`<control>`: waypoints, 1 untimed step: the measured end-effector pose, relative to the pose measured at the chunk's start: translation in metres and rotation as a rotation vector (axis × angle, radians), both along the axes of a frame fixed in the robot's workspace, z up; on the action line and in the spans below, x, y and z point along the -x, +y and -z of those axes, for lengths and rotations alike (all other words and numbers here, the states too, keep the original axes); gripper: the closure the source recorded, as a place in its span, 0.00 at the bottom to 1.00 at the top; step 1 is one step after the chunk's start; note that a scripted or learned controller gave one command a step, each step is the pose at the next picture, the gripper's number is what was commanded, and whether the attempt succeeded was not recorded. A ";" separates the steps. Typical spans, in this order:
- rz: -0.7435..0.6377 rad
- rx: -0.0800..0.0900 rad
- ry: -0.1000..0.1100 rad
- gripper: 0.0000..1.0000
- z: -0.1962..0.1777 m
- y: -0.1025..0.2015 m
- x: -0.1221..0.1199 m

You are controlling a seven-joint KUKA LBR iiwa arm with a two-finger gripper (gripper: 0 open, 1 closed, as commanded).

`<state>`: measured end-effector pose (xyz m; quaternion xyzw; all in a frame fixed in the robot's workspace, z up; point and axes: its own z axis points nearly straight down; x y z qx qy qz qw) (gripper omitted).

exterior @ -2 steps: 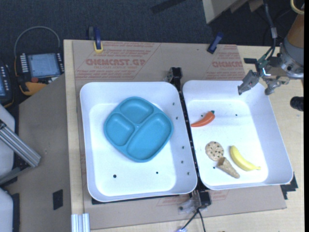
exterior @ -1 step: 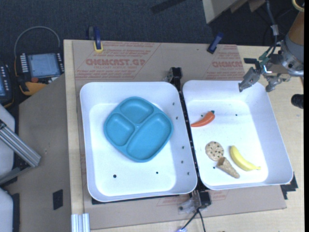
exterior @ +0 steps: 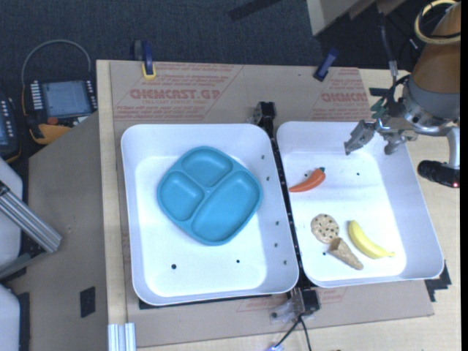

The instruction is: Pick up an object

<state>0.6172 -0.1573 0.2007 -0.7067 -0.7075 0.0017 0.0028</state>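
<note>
Where the bench (exterior: 110, 108) bears them side by side: two white bins, left bin (exterior: 139, 218) carrying a blue divided plate (exterior: 210, 194), right bin (exterior: 409, 196) carrying a banana (exterior: 368, 241) near right, a cookie (exterior: 325, 227) and cone (exterior: 345, 254) just left of it, a chili pepper (exterior: 308, 182) further back. Above far right bin, gripper (exterior: 374, 139), fingers spread, gripping nothing.

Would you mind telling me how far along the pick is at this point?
Nothing is picked up yet. The carrot, cookie, cone and banana all lie in the right bin. The gripper hangs open over the bin's far end, holding nothing. Descending, grasping and lifting remain.
</note>
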 end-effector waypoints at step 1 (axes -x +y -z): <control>0.001 0.000 0.001 0.00 0.063 -0.003 -0.002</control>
